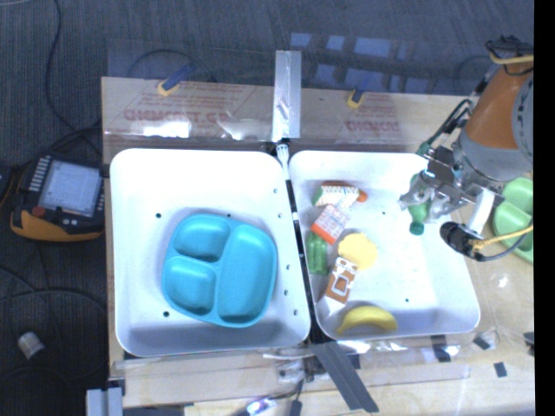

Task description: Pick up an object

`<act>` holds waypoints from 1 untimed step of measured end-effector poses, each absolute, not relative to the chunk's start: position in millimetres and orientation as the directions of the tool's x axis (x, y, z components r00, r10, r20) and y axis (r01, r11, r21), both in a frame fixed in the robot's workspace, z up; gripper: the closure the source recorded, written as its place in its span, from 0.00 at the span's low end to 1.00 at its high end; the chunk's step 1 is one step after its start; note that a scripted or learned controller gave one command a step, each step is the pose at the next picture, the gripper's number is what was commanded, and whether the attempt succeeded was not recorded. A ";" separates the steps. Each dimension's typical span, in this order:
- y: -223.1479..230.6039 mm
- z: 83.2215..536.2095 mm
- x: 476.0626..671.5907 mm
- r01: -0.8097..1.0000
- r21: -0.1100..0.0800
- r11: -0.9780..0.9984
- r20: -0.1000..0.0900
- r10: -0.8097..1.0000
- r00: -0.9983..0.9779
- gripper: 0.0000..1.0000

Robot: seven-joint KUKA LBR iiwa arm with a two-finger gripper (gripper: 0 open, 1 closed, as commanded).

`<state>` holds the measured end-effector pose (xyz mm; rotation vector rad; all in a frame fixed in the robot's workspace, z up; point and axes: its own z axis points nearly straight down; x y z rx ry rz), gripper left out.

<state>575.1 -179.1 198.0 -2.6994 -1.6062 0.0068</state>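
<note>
Item: gripper, over the right bin's far right side; I cannot tell its state. A small green piece sits at its tip; held or not, unclear.

Candidates, to its left: yellow round piece, orange-and-white carton; banana nearer the front.

My advice: descend vertically over one isolated object.

Dark grey carpet floor with cables surrounds a wooden bench
</note>
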 end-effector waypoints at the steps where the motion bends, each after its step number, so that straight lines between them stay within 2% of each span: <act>1: -195.6 254.3 546.1 0.770 -0.002 -0.638 -0.005 0.770 0.638 1.00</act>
